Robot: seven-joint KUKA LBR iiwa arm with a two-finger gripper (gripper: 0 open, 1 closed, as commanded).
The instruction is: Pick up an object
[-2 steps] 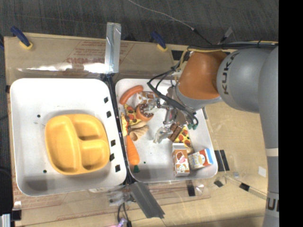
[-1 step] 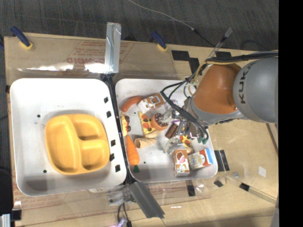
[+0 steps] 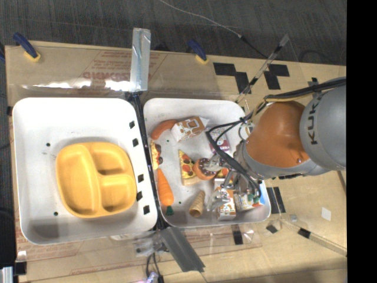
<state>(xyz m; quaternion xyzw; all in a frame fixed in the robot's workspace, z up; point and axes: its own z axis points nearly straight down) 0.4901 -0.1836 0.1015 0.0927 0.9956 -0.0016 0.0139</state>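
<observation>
In the camera view, the grey arm (image 3: 327, 128) with its orange band (image 3: 277, 137) is reaching in from the right and hanging over the right bin (image 3: 154, 108). The gripper (image 3: 227, 199) is sitting low at that bin's near right corner, among a small carton (image 3: 244, 202) and other clutter; whether it is gripping anything cannot be told. Toy food is lying in the same bin: a carrot (image 3: 165, 188) along the left wall, a pizza slice (image 3: 187, 167) at the middle, an ice-cream cone (image 3: 197, 203) just beside the gripper, and a sausage (image 3: 162, 128) near the far side. A yellow divided tray (image 3: 94, 178) is resting in the left bin (image 3: 29, 114).
</observation>
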